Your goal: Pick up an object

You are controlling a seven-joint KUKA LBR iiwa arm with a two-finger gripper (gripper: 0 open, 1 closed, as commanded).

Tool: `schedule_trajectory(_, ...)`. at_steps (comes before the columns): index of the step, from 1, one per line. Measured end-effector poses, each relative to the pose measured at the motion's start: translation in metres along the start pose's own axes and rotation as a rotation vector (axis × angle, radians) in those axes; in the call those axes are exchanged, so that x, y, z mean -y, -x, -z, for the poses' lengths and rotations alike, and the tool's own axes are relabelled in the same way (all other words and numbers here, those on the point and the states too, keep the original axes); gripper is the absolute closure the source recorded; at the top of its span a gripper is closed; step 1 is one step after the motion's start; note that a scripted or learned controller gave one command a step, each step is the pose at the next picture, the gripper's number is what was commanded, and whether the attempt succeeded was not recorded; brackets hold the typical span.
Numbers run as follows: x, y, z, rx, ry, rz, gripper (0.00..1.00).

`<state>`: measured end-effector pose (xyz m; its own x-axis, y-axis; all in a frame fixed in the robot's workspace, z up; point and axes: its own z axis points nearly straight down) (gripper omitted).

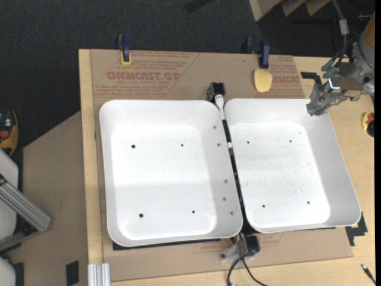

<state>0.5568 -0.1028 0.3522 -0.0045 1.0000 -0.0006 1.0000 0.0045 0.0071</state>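
A small pale yellow rounded object [262, 80] lies on the brown board just beyond the far rim of the right bin [333, 159], below a blue clamp. My gripper [318, 105] hangs at the far right corner of the right bin, over its rim, about a hand's width to the right of the yellow object. I see nothing in the gripper. The grey wrist and its cabling reach in from the upper right.
The left bin [110, 159] and the right bin stand side by side, joined by a black strip [229, 154] with a clip at each end. Blue clamps [124, 43] hold the board at the back. An aluminium rail [24, 210] lies at the lower left.
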Motion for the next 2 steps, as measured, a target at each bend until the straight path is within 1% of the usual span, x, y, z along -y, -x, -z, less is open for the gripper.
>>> schedule_trajectory(1, 0.015, -0.052, -0.087, -0.004, -0.016, 0.000, 1.00)
schedule_trajectory(2, 0.037, -0.102, 0.049, -0.003, 0.010, 0.004, 1.00)
